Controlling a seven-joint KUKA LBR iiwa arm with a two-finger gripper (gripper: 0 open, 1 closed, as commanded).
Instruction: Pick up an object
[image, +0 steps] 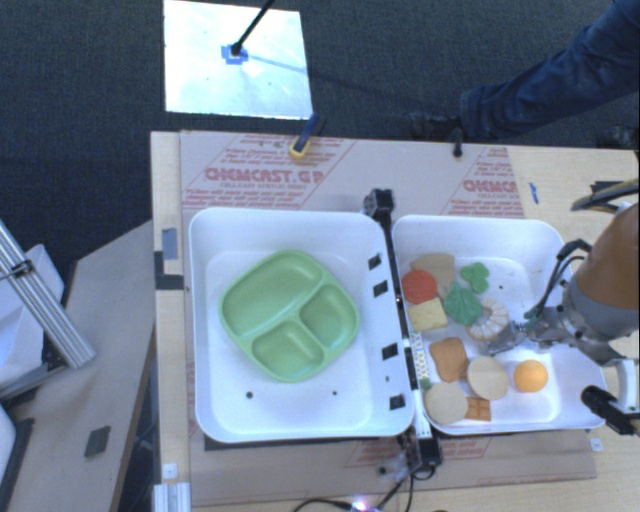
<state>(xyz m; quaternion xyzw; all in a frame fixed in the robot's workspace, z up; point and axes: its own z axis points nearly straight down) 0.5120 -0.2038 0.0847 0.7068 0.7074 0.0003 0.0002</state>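
I take the ridged tan shell piece (489, 318) as my likeliest target: it lies mid-bin in the right bin (540, 236), touching the green leafy toy (464, 300) on its far-left side. My gripper (503, 338) sits just at its near-right edge, reaching in from the bin's right wall. From here I cannot tell its state. The orange ball (531, 376) lies nearer the bin's front edge, just beside the arm. The left bin (230, 230) carries a green divided plate (290, 315).

The arm (608, 290) is cut off at the right edge; its tool (508, 335) blurs over the food pieces.
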